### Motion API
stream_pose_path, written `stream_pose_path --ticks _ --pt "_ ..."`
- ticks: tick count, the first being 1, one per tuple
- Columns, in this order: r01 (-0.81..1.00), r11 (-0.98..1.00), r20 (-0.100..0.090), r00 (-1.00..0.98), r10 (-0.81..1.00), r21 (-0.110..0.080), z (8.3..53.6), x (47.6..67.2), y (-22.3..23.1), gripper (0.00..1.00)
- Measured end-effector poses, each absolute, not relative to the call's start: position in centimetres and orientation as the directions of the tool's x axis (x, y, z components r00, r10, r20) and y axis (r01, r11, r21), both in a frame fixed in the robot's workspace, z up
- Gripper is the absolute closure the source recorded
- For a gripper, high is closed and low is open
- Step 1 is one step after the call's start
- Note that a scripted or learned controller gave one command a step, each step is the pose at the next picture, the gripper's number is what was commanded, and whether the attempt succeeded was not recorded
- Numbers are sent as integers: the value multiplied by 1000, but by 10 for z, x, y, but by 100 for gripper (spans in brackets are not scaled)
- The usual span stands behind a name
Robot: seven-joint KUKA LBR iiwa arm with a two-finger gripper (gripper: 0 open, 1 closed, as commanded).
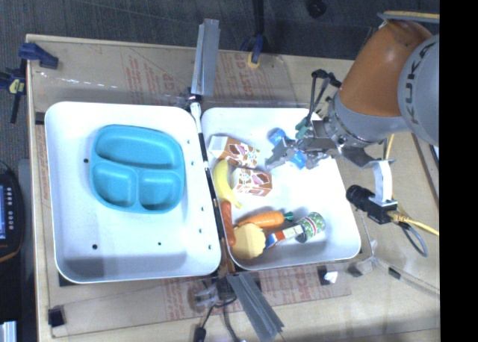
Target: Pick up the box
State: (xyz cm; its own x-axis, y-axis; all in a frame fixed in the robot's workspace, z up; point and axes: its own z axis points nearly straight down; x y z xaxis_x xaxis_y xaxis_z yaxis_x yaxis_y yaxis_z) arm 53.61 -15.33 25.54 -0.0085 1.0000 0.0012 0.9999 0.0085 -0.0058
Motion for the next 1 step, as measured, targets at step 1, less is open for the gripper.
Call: stream_pose_path --ticks 1 --pt "989 149 1 -149 989 -6 162 552 -122 0"
